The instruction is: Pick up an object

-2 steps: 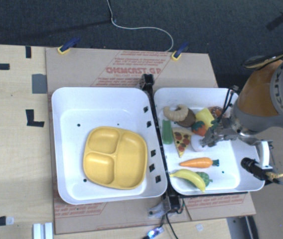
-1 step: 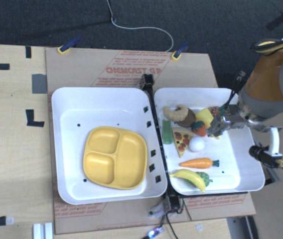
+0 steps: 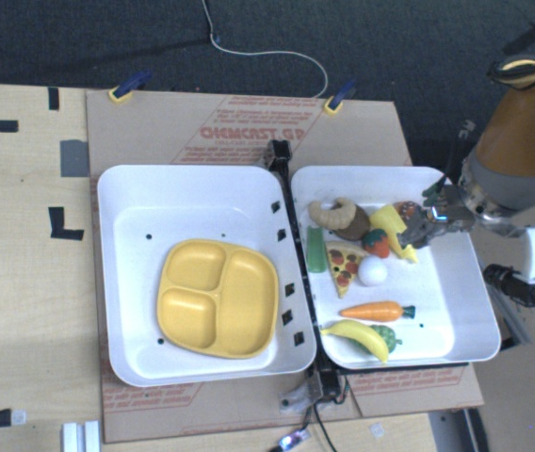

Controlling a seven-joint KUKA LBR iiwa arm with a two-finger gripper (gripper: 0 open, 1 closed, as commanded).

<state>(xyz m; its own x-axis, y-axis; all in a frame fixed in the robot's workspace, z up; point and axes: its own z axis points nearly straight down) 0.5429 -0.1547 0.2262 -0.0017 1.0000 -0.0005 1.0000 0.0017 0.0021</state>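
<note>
We are at the approach step: our gripper, whose state we cannot tell, hangs beside a corn, and must next descend squarely over it.

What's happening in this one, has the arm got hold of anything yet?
Not visibly. The arm reaches in from the right, its gripper low over the right bin, beside a cluster of toy food near the bin's far edge. A carrot, a banana, a pizza slice and a white ball lie loose in that bin. The left bin holds a yellow divided plate.
</note>
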